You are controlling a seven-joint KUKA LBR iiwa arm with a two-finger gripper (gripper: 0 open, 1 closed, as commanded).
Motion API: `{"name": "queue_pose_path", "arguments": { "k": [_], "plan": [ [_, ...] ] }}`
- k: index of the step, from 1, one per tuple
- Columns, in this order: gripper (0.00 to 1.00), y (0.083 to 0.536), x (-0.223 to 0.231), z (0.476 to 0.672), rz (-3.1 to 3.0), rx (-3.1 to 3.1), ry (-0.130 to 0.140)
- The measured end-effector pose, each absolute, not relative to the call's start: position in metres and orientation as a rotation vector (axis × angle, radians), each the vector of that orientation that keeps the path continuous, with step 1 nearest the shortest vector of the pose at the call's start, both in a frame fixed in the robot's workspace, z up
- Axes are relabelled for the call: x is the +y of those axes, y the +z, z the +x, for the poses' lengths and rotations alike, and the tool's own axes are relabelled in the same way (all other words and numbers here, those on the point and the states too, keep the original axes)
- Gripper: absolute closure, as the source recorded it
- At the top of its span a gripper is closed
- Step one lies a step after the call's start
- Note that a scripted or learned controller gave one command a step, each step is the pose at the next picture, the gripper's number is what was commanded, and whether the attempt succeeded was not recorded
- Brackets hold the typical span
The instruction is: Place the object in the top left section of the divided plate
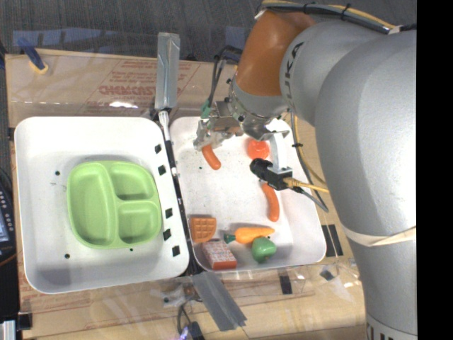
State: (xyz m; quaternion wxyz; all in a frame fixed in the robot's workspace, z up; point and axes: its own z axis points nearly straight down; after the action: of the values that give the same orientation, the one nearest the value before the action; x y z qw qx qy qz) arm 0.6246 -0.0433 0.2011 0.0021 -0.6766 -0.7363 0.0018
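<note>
Printed in dark letters on the grey arm point(354, 119), just below the orange band point(265, 52): part of a maker's name, ending "KA", the rest turned out of sight. Printed in red on the brown board point(92, 80) behind the bins, under a clear sheet: a line of capitals, too blurred to read. No legible writing on the small red and white box point(219, 255) at the near edge of the right bin point(311, 239).

Reaching down into the upper left part of the right bin: the gripper point(207, 137). Wide or narrow, holding or not: cannot tell from this angle. Directly at its tip, touching or nearly so: the orange sausage point(211, 157), lying slantwise on the bin floor, close to the wall shared with the left bin point(28, 190).

Resting flat in the middle of the left bin, well apart from the sausage and the gripper: the green plate point(88, 204), divided into one long section on the left and two smaller ones on the right.

Also in the right bin: a red-orange piece point(258, 149) just right of the gripper, a second sausage point(272, 202), a waffle point(202, 227), a carrot point(253, 234), a green pepper point(264, 248).
</note>
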Motion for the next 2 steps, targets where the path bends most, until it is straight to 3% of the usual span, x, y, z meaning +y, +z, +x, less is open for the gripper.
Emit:
{"name": "queue_pose_path", "arguments": {
  "k": [1,2],
  "plan": [
    [1.00,0.240,0.033,0.609,-2.004,-2.418,0.001],
    [1.00,0.189,0.091,0.589,-2.090,-2.339,0.010]
  ]
}}
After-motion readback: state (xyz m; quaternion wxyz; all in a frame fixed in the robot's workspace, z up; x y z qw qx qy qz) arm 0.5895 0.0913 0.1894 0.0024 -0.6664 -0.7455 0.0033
